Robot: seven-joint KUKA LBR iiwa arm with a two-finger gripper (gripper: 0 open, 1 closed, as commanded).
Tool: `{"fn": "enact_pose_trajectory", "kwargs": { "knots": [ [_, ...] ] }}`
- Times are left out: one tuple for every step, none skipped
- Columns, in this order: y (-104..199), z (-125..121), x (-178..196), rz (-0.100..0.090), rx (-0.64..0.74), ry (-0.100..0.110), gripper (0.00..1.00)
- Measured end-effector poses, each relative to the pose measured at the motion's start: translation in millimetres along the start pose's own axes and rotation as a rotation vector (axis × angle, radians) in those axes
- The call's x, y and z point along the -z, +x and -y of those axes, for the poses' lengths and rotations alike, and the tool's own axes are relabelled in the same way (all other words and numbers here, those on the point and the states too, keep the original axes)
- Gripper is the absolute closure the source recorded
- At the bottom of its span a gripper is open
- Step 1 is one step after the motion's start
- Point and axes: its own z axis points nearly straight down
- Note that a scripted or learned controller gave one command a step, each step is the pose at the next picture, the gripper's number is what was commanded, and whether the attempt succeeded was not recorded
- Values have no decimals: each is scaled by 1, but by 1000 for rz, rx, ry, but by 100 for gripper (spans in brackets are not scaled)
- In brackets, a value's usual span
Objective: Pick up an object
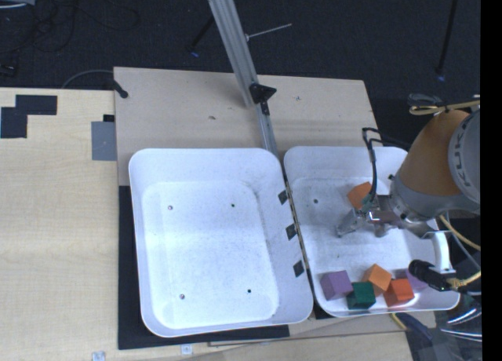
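Two white bins side by side: left bin (205, 242), then right bin (329, 175), the landmark here. At right bin's near edge, one purple block (337, 282), one green block (362, 295), two orange blocks (379, 276) (399, 292) in a touching row. Near right bin's middle, a third orange block (360, 193), just beside gripper (362, 222). One gripper; open or clenched, cannot tell.
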Motion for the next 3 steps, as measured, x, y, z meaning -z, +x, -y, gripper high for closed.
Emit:
{"fn": "enact_pose_trajectory", "kwargs": {
  "knots": [
    [4, -7, 39, -1, 0, 3, 0],
    [-40, -38, -2, 1, -2, -1, 0],
    [5, -89, -1, -1, 4, -2, 0]
  ]
}}
